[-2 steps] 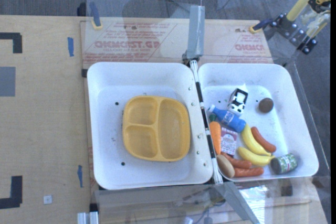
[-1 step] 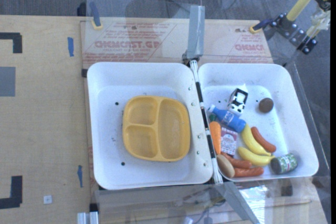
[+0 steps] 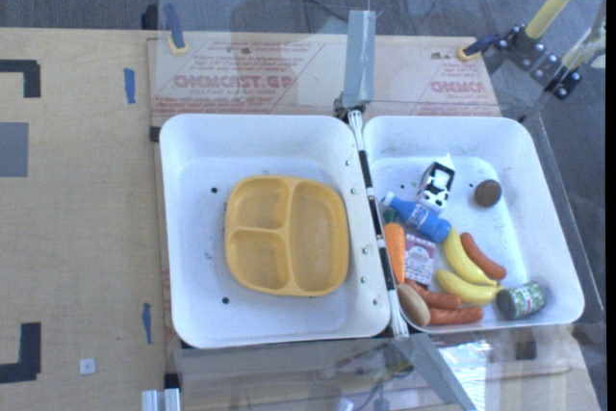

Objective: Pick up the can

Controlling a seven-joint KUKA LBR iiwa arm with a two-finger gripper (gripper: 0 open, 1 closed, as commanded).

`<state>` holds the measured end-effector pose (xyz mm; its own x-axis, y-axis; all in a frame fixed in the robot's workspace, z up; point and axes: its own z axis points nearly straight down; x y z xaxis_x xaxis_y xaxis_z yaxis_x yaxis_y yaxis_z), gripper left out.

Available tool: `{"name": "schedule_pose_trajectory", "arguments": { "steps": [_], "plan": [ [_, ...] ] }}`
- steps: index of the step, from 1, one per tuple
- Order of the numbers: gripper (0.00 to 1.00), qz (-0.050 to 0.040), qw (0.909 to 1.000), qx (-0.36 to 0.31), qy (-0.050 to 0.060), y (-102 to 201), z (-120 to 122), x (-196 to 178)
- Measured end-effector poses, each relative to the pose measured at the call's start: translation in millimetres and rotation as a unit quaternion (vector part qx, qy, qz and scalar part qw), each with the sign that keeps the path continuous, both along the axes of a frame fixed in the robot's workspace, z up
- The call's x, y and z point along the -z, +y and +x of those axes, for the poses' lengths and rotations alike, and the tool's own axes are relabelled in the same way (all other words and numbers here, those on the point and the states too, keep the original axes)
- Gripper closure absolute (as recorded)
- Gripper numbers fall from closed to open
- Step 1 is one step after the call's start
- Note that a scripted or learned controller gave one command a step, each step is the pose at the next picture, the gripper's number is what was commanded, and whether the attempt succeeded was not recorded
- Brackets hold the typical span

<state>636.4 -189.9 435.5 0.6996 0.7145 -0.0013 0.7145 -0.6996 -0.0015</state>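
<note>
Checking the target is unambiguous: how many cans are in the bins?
1. The green-labelled metal can lies on its side in the near right corner of the right white bin, beside the yellow banana. Another could hide under clutter.

On the clear sheet [image 3: 245, 77] behind my bins I read red print, "CHEMCAST GP", and again partly at its right end.

Two white bins sit on the bench: the left bin [image 3: 192, 207] and the right bin [image 3: 539, 168]. One yellow divided tray [image 3: 287, 234]. One green can [image 3: 521, 299] on its side. One banana [image 3: 458, 270]. One carrot [image 3: 396, 250]. Two hot dogs [image 3: 482, 256] [image 3: 448, 307]. One blue bottle [image 3: 418, 217]. One brown ball [image 3: 487, 192]. One black-and-white carton [image 3: 437, 183]. One small packet [image 3: 420, 260].
</note>
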Motion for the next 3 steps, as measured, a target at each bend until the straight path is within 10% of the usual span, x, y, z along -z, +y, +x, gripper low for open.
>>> {"name": "schedule_pose_trajectory", "arguments": {
  "steps": [3],
  "plan": [
    [1.00, -0.0004, 0.9951, 0.098, -0.002, 8.4, 23.6, 0.4]
  ]
}}
